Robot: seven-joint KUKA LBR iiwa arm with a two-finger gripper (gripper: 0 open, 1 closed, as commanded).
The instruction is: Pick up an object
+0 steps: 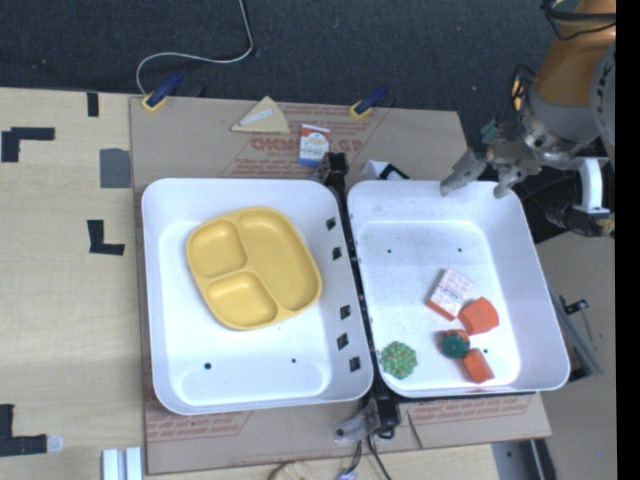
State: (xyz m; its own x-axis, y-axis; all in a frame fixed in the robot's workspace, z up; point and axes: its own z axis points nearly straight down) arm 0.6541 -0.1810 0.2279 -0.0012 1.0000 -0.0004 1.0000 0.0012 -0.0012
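Right bin (372, 230), near right corner: small carton (450, 292), two orange blocks (480, 315), dark green piece (455, 345), speckled green ball (399, 359), all unheld. Left bin (160, 268): yellow divided plate (252, 266). My gripper (478, 175): released, fingers spread, grasping nothing, above the right bin's far edge, well apart from the cluster. Risk: items lie close together near the wall, so my descent may nudge a neighbour or close on two.

Yellow tray (252, 266); white bins (170, 368); orange blocks (480, 316); speckled green ball (398, 359).
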